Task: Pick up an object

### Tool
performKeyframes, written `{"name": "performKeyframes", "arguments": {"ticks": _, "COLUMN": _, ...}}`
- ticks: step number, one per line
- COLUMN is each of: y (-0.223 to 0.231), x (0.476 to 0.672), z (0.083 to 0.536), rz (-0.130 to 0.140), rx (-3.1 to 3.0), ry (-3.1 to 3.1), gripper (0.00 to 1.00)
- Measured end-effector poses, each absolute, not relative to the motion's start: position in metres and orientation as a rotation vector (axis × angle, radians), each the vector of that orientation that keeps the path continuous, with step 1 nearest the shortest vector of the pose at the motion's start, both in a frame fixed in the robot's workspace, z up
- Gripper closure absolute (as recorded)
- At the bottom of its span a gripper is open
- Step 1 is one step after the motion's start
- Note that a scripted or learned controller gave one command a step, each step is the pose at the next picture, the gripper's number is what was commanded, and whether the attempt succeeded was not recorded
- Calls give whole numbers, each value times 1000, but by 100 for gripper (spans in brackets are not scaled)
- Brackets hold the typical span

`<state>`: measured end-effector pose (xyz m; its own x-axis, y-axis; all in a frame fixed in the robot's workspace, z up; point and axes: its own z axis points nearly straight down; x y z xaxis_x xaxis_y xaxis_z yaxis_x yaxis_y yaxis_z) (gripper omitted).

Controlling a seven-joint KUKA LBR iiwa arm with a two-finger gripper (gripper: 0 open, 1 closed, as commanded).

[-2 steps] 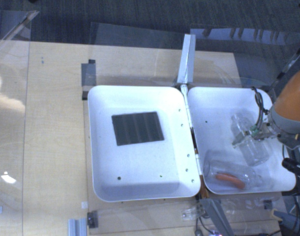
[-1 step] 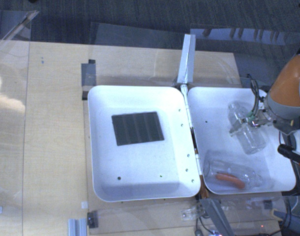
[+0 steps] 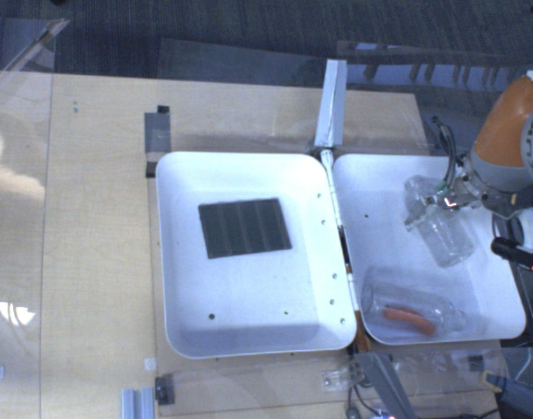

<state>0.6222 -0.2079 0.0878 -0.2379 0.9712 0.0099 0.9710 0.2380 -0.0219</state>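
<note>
Just below tool (image 3: 449, 201): clear cup (image 3: 442, 234)

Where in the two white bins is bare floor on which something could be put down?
The left bin has bare floor all around the dark ribbed mat, widest toward its near edge. In the right bin, the far-left corner is bare. It is crowded around the gripper, the clear plastic cup and the clear bag with an orange item.

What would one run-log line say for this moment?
arm: over right bin | end effector: at clear cup | grasp: unconfirmed | right bin also: clear bag with orange item | left bin: dark ribbed pad
</note>
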Motion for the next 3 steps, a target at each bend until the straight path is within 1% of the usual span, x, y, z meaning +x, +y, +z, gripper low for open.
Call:
{"name": "performKeyframes", "arguments": {"ticks": 1, "y": -216, "x": 651, "z": 86, "rz": 63, "rx": -1849, "ry": -2449, "gripper": 0}}
{"name": "performKeyframes", "arguments": {"ticks": 2, "y": -216, "x": 656, "z": 86, "rz": 40, "rx": -1639, "ry": -2622, "gripper": 0}}
{"name": "performKeyframes", "arguments": {"ticks": 3, "y": -212, "x": 665, "z": 91, "rz": 17, "rx": -1636, "ry": -2668, "gripper": 0}}
